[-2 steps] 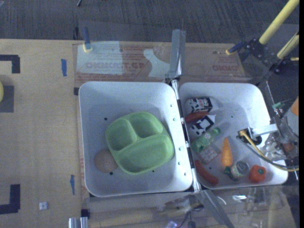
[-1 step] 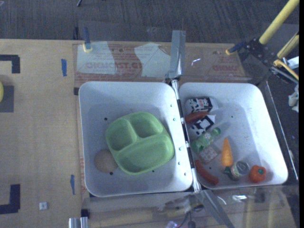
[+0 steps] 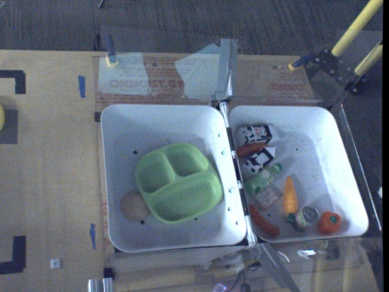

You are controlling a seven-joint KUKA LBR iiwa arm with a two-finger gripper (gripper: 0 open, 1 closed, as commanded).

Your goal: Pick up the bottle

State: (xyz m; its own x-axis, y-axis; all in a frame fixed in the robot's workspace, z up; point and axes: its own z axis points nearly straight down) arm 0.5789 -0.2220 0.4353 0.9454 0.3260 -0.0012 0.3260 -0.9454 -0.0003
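We log the small green plastic bottle (image 3: 264, 178) lying on its side by the right white bin's (image 3: 346, 163) left wall among toy foods, unpicked; of the pincer's state we cannot tell.

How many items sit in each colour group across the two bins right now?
Green: 2, divided plate and bottle
Red: 3, two peppers, tomato
Orange: 1, carrot
Black-and-white: 2, cartons
Tan: 1, ball
Grey: 1, can
Total: 10
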